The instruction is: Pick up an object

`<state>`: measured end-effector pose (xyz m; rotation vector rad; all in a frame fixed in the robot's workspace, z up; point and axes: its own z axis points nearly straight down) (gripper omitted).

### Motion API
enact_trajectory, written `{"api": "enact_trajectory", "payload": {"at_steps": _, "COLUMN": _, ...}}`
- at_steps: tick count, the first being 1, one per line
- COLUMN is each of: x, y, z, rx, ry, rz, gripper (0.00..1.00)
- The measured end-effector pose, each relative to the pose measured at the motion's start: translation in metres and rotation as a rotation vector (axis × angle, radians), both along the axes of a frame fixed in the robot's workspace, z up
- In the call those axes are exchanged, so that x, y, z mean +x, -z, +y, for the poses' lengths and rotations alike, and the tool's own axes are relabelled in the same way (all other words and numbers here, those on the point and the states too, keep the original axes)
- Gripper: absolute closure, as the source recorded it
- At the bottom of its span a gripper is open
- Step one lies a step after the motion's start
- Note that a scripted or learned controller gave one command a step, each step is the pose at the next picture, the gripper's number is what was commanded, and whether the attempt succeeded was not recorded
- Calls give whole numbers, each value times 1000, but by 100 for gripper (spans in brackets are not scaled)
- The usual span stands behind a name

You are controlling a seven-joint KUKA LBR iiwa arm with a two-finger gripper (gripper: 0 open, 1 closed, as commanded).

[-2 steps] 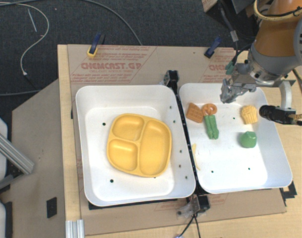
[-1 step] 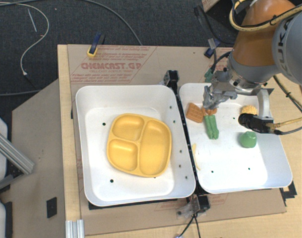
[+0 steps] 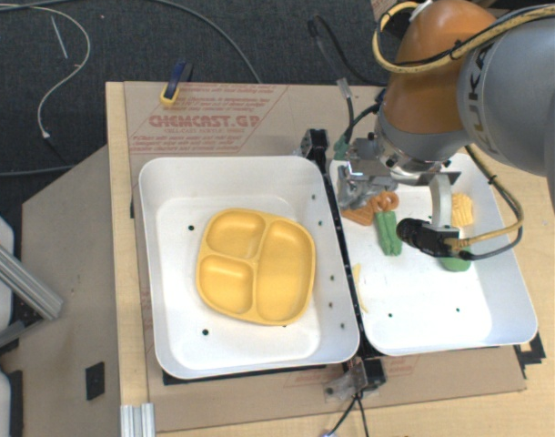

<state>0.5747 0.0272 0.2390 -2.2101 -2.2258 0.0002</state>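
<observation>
Green pepper lying near right bin rear-left corner, looking light, rigid, slippery; grasping mid-body advised. Pincer hovering above; grip state indeterminable.

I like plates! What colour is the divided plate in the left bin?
Yellow. The divided plate shows plainly in the camera view.

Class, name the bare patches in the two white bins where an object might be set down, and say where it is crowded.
Free: the right white bin's near floor, below the green stick-shaped piece; the left white bin's margins around the yellow three-compartment plate. Crowded: the right bin's far end, under the gripper, with the orange piece and yellow ridged piece.
</observation>
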Motion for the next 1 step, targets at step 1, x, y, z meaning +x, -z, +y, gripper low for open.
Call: {"api": "enact_trajectory", "payload": {"at_steps": 1, "x": -24, "y": -7, "z": 48, "rx": 0, "ry": 1, "rz": 0, "gripper": 100}}
